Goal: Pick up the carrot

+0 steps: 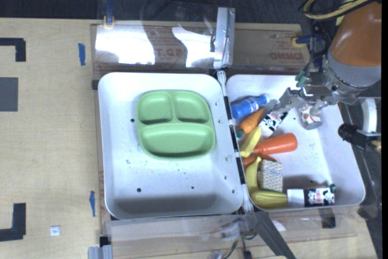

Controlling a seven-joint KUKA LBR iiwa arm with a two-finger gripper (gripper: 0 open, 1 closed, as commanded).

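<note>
Gripper (pixel 308 107) sits over the far right part of the right bin (pixel 339 161), hanging off the grey arm with the orange band (pixel 359 39) that comes in from the right. Can't tell if the fingers are spread or closed; the metal parts blur together at this angle, and nothing is visibly between them. Carrot (pixel 276 145) lies on the right bin floor, left of centre, thick orange end pointing right, well apart from the gripper and nearer to the viewer than it. A second smaller orange piece (pixel 251 121) lies just far-left of it, next to a blue bottle (pixel 247 105) at the far left of that bin. A small black-and-white bottle (pixel 274 121) lies between the blue bottle and the gripper. A yellow banana-like item (pixel 250 141) runs along the bin's left wall, touching the carrot's narrow end. Nearer, a tan patterned box (pixel 270 175) sits just below the carrot, with another yellow piece (pixel 268 198) and a white tube with a dark label (pixel 311 195) along the near wall. Left bin (pixel 121 179) holds a green divided tray (pixel 176 123), lying flat roughly centre-far.
</note>
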